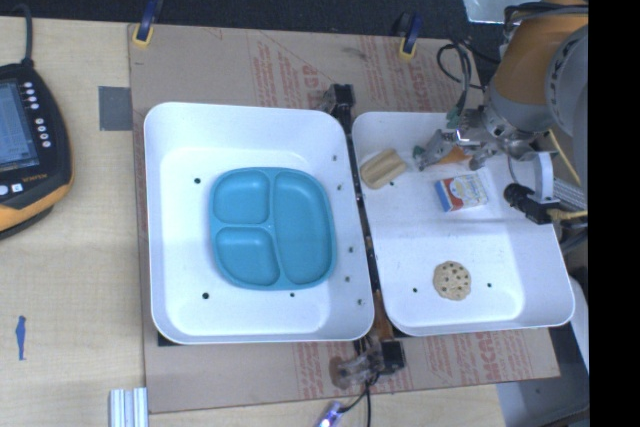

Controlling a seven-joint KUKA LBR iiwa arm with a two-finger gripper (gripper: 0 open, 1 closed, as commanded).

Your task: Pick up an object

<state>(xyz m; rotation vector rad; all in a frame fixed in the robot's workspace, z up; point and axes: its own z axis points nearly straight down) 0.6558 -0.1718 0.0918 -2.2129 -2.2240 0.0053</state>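
My two-finger gripper [432, 155] hangs low over the far part of the right shallow white bin [545, 305], and I cannot tell from this slanted view how it is set. Just to its left lies a tan, block-shaped piece like a bread roll [381, 168], close by but with nothing shown gripping it. Near me, toward the bin's middle, sits a small white carton with blue and orange print [461, 192]. Closer to the front edge rests a round speckled cookie [452, 280]. In the left shallow white bin [170, 305] lies a light blue plastic plate with three compartments [272, 227].
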